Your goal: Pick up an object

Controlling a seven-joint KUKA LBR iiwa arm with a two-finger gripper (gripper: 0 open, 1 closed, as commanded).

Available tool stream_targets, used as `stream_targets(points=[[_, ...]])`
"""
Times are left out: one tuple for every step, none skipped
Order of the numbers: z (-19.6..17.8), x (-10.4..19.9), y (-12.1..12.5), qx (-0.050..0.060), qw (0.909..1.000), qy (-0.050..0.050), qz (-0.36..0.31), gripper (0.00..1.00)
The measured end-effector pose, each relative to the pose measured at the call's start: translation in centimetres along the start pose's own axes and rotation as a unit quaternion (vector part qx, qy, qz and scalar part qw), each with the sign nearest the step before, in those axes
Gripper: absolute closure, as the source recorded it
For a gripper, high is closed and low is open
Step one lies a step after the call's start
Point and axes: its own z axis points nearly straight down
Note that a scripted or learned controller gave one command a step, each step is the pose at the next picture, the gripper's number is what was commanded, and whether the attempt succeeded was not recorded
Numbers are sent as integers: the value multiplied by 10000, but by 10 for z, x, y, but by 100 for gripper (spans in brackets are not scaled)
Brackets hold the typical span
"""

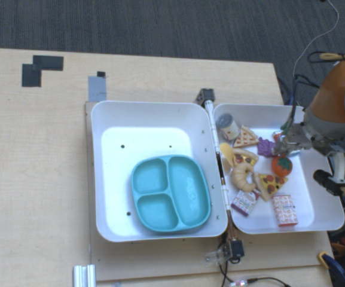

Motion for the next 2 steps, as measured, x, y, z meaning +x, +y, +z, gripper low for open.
stream_targets(points=[[-95,62,41,36,10000,10,5,100],[-94,61,40,53,10000,6,10,0]])
